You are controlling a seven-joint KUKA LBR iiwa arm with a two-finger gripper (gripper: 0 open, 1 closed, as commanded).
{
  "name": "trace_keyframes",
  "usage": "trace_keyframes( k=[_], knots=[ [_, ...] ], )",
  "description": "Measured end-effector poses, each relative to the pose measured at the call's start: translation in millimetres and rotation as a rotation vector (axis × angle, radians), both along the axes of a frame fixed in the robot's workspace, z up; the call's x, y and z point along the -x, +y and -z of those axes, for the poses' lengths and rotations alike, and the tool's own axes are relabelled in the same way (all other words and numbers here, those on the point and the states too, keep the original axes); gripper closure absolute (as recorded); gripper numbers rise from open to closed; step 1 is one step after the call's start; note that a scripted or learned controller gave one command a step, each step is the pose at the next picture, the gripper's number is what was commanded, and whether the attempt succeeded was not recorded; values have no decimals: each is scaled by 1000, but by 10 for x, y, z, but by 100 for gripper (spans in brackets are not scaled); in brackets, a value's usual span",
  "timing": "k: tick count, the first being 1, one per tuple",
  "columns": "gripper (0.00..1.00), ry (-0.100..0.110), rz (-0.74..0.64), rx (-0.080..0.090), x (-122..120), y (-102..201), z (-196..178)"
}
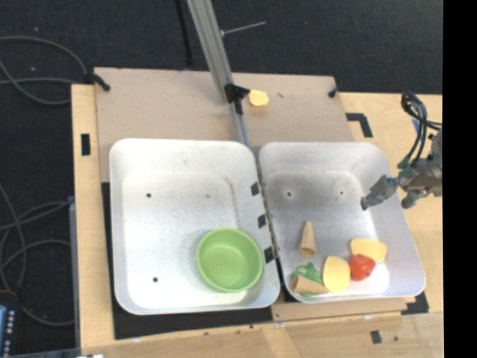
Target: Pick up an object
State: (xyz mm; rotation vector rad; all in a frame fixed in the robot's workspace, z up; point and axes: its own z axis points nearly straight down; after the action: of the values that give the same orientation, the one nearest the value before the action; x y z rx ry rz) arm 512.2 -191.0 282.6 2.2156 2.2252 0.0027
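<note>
I am looking down at the bench with two white bins sitting side by side. The gripper [391,196] is hanging over the right side of the right bin [320,162], close to its wall. Its two dark fingers [376,192] are standing wide apart, and they are holding nothing.

The things to pick are lying in the near part of the right bin, below the gripper and apart from it. A small tan cone [308,237] is lying by itself near the middle. A yellow piece [369,249] is sitting to the right, and a red thing [361,267] is touching it from below. A second yellow thing [336,273] is lying just beside the red one. A green and tan thing [307,278] is lying in the near corner, close to that yellow thing.

In the left bin [149,177] a green bowl [229,259] is sitting upright near the front right corner.

Behind the bins, a little yellow lump [258,98] is resting on the brown board [164,103]. A grey metal pole [212,43] is leaning across that board, just beside the lump. Thin cables [30,58] are curling on the dark floor to the left.
</note>
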Motion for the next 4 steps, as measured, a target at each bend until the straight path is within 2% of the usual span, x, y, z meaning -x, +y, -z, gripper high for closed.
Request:
trace_keyframes(
  k=[1, 2, 4],
  knots=[
    [0, 0, 1, 0, 0, -1, 0],
    [0, 5, 5, 2, 25, 73, 472],
    [0, 6, 5, 2, 91, -16, 1352]
  ],
)
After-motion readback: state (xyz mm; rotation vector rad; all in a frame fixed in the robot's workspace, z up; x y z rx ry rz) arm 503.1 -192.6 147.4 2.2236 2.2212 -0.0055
